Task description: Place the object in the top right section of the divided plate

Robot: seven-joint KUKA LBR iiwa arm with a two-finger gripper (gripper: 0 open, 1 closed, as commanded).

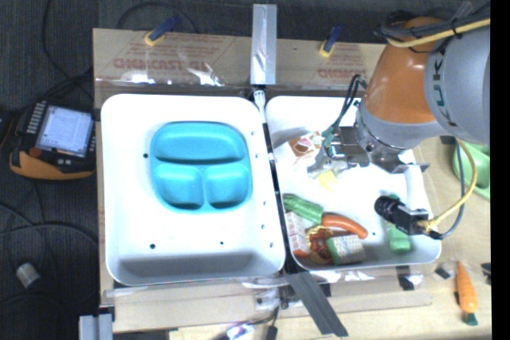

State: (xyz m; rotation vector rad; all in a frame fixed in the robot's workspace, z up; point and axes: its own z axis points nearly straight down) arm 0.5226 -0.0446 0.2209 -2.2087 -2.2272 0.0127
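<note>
Gripper [333,158] hangs low over the upper middle of the right bin [414,183], reaching in from the arm [414,91] at the right; whether it is wide or narrow, or holds anything, cannot be told, since its tip is a tangle of metal and small bright bits. A little yellow piece [327,180] lies just below the tip, and a small pink-and-brown item [303,146] sits just to its left, near the bin's upper left corner. Lower in the same bin lie the loose objects: a green packet [303,206] against the left wall, an orange carrot-like piece [345,224] slanting beside it, a red and brown heap [319,244] with a grey-green can [344,250] at the bottom edge, and a green block [400,241] toward the lower right. A black fitting [392,209] with a yellow cable sits over the bin's right part.

Across the divider, the left bin [127,243] holds the blue plate [199,165], well apart from the gripper. Its one long section runs across the top, two smaller ones sit below; nothing lies in any of them.

Beyond the bins, a handheld screen [56,135] rests on the dark floor at left, and clamps [159,30] hold the cardboard backing at the top.
</note>
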